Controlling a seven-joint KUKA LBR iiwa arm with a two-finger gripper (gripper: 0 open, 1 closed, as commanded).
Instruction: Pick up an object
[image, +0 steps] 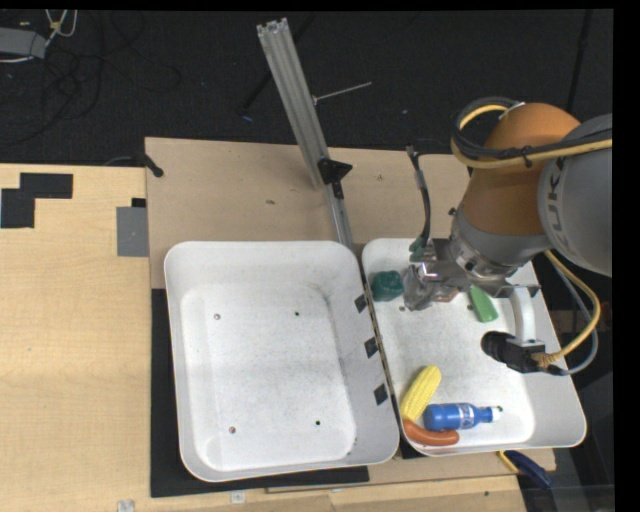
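Observation:
My gripper (420, 293) hangs low over the upper left part of the right bin (560, 425). A teal-green block (386, 286) lies just to its left, close to the fingertips, and nothing shows between the fingers. A light green piece (483, 305) lies to the gripper's right, partly under the wrist. At the bin's near side lie a yellow corn cob (420, 391), a blue bottle (456, 415) with a white cap, and a red-orange sausage-shaped piece (432, 435) under it.
The left bin (190, 300) sits beside the right one, with black clips (371, 346) along the shared rim. A slanted aluminium rail (300, 110) rises behind the bins. The arm's black cable and connector (512, 350) hang over the right bin.

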